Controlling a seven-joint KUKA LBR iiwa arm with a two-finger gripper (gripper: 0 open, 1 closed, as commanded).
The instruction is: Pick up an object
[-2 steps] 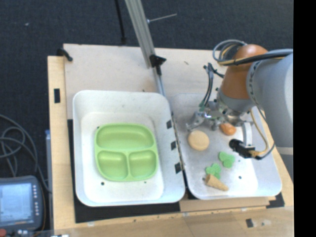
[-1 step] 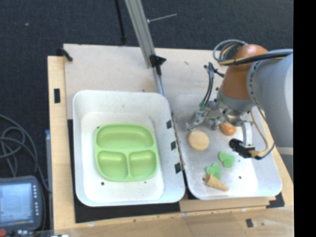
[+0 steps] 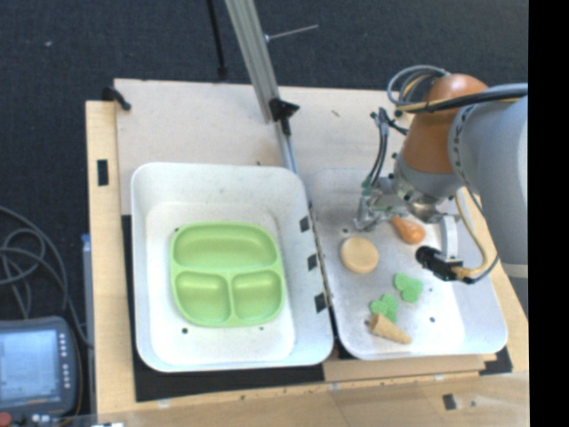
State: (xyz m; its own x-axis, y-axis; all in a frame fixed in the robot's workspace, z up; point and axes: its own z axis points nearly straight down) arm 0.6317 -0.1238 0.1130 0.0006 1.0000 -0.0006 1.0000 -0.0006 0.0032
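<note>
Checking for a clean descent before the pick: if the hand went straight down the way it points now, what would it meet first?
Probably the bare floor of the right white bin, just above the round tan disc. The hand seems to hang beside the disc rather than over it, though depth is unclear from this slanted view.

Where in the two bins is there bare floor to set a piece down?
Left bin: strips around the green tray, widest above it. Right bin: bare at the near right corner and at the far edge by the divider. Crowded between gripper, tan disc, carrot and cone.
</note>
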